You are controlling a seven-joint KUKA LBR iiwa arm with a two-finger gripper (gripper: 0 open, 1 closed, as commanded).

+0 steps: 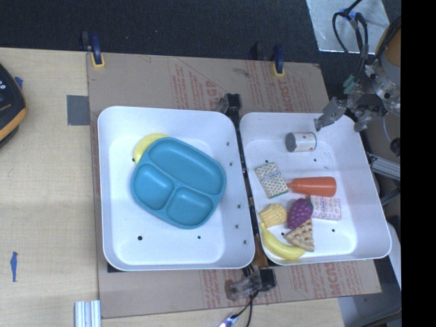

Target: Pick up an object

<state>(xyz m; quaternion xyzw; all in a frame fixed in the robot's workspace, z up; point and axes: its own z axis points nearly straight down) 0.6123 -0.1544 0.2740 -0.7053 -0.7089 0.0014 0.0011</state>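
The right bin (355,157) holds several small objects. A grey can (300,142) lies on its side at the back. In front of it are a checked cracker (272,180), an orange carrot (314,186), purple grapes (300,212), a corn piece (272,215), a pizza slice (302,236), a pink-and-white wafer (326,210) and a banana (281,248). My gripper (343,116) hangs over the bin's back right corner, just right of and above the can. Its fingers are open with nothing between them.
The left bin (122,231) holds a blue divided plate (178,181) with a yellow object (146,144) partly under its back left edge. A yellow-and-black device (9,109) sits at the bench's far left. Clamps (276,58) hold the cardboard sheet.
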